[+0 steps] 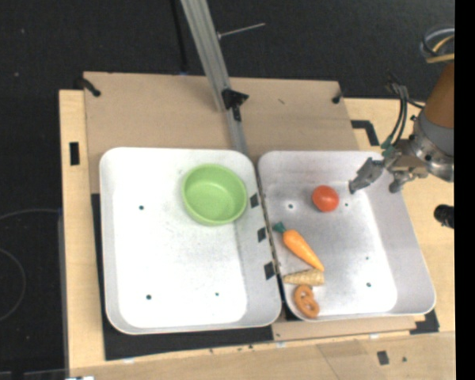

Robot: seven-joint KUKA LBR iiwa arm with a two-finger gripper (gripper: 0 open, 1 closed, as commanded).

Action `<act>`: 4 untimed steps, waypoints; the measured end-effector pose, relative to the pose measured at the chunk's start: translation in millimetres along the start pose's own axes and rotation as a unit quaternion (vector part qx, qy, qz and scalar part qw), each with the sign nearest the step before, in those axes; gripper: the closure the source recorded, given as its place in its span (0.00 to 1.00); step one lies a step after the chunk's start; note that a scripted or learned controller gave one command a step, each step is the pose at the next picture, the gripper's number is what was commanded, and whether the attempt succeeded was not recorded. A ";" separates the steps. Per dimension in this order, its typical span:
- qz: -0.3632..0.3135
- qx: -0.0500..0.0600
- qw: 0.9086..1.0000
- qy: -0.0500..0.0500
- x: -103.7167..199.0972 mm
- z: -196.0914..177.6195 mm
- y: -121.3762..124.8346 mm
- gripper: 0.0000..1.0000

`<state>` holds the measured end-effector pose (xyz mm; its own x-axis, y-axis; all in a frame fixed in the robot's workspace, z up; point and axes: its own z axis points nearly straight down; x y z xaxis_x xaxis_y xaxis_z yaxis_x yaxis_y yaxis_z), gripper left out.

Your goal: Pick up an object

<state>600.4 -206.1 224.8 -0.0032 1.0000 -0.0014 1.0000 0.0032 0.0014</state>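
Gripper (378,178) sits over the upper right part of the right bin (396,279), coming in from the right; its two fingers stand apart, spread fairly wide, nothing between them. Nearest thing to take: the tomato (325,199), small, red and round, lying on the bin floor just left of and below the fingertips, not touching them. Judged best approach: shift left until the fingers straddle the tomato, come straight down, close across its widest part; a round thing may roll off if one finger touches first, so centre well before closing. Right bin also holds a carrot (302,247) lying at a slant near the left wall, green end up-left; below it a pale stick-like vegetable (304,277), perhaps a parsnip, lying almost level; below that a pretzel (306,300), small and orange-brown, in the lower left corner. These three lie close together, carrot tip and pale piece touching or nearly so, and close to the wall, so a harder grab. Left bin (134,291) holds a green bowl (214,195), upright, in its upper right part, well apart from the gripper
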 end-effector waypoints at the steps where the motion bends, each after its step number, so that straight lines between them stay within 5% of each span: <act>1: 0.000 0.000 1.000 0.000 -0.1 0.0 0.0 0.00; 4: 0.002 0.002 1.000 -0.001 -6.8 125.0 8.4 0.00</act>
<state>609.0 -213.1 99.8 0.0015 1.0000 -0.0026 1.0000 -0.0015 -0.0017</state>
